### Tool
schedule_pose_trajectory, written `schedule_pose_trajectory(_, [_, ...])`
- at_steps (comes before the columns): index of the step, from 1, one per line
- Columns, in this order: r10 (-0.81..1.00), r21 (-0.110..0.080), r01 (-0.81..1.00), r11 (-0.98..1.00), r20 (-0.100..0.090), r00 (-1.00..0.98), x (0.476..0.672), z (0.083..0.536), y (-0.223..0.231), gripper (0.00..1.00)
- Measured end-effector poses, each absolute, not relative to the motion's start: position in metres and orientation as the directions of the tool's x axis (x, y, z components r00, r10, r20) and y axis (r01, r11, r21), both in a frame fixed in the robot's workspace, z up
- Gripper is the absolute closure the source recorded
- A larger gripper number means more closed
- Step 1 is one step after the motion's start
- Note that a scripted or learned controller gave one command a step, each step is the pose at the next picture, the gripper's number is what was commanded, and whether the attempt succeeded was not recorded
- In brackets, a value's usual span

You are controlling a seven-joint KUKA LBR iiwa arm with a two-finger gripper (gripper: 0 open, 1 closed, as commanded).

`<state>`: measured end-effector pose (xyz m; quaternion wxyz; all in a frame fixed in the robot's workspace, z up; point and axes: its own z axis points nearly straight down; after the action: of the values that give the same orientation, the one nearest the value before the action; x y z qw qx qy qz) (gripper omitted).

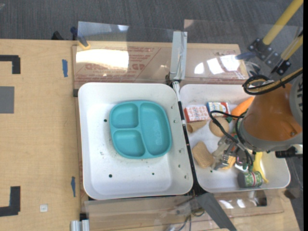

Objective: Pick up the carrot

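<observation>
Hand low in the right bin, carrot up and to the rear.

Hand (224,160) down among the clutter near the bin's middle — fingers lost in cables and metal, so impossible to tell whether apart or together, and nothing plainly seen between them. Just left of it, a tan bread-like piece (202,154); below and right, a green can (250,178) beside a yellow item (259,160). Further back, a red-and-white packet (196,113) and a small carton (218,107). Carrot (242,105) at the rear of the right bin (284,177), partly hidden behind the orange wrist band, long axis seemingly slanting up to the right — away from the hand toward the bin's far wall, likely calling for a lift and a shift rearward. Teal divided plate (141,129) in the left bin (91,143), well apart from all this.
</observation>
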<state>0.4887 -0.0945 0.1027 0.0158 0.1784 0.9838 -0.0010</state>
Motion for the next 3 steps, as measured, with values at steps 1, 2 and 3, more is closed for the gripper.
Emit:
schedule_pose_trajectory(1, [0.115,0.000,0.115,0.993,-0.004,-0.993,0.487,0.129,-0.204,1.00])
schedule_pose_trajectory(2, [0.113,-0.001,0.113,0.994,-0.011,-0.994,0.489,0.130,-0.203,0.00])
schedule_pose_trajectory(3, [-0.173,-0.019,-0.173,0.985,-0.045,-0.984,0.496,0.114,-0.210,0.00])
